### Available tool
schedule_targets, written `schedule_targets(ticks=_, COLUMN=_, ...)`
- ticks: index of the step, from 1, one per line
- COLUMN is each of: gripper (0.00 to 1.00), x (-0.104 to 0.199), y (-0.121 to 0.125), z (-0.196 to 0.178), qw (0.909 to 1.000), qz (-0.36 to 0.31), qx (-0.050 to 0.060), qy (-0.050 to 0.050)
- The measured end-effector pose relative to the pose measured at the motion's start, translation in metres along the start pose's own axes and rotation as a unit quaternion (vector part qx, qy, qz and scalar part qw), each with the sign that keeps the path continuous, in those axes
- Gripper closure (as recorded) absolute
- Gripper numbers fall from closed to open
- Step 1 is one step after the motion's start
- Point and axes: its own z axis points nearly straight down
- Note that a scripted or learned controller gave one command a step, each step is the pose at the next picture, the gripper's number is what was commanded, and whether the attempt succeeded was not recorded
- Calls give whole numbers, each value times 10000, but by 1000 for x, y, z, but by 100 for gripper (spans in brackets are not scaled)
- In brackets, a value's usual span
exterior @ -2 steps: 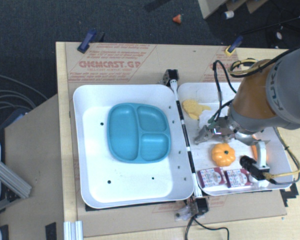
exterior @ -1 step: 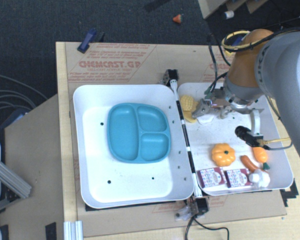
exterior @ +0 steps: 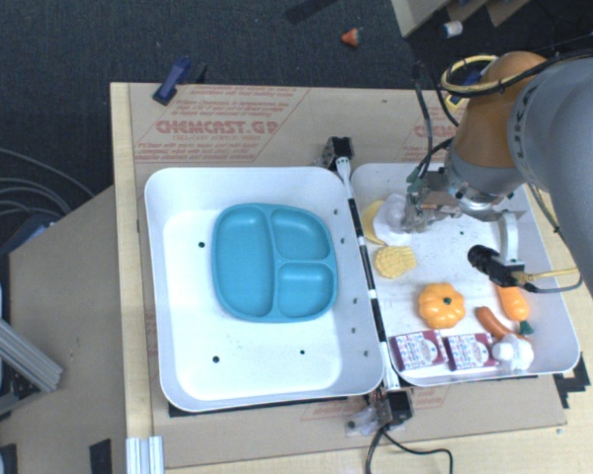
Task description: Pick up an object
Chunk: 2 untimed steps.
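Note:
My gripper [exterior: 403, 220] is lowered into the far left part of the right bin [exterior: 549, 265]. It sits right over the edge of a pale yellow flat piece [exterior: 375, 221] that lies against the bin's left wall. Just in front of it lies a round yellow waffle-like cracker [exterior: 394, 261]. Nearer the front are an orange pumpkin [exterior: 442, 305], a small carrot [exterior: 515, 302], a red sausage [exterior: 490, 321] and two red-and-white packets [exterior: 445, 351]. Nothing visibly hangs from the gripper.
The left bin [exterior: 178, 265] holds a blue divided plate [exterior: 274, 262]. A ridge [exterior: 361, 255] separates the two bins. A small white item [exterior: 519, 352] lies in the right bin's front right corner. The grey arm [exterior: 563, 97] crosses the right bin's far right side.

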Motion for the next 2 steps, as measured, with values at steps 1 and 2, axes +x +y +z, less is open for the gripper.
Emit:
schedule_targets(ticks=1, gripper=0, x=0, y=0, z=0, qw=10000, qz=0, qx=2, qy=0)
schedule_targets(ticks=2, gripper=0, x=6, y=3, z=7, qw=10000, qz=9, qx=-14, qy=-2)
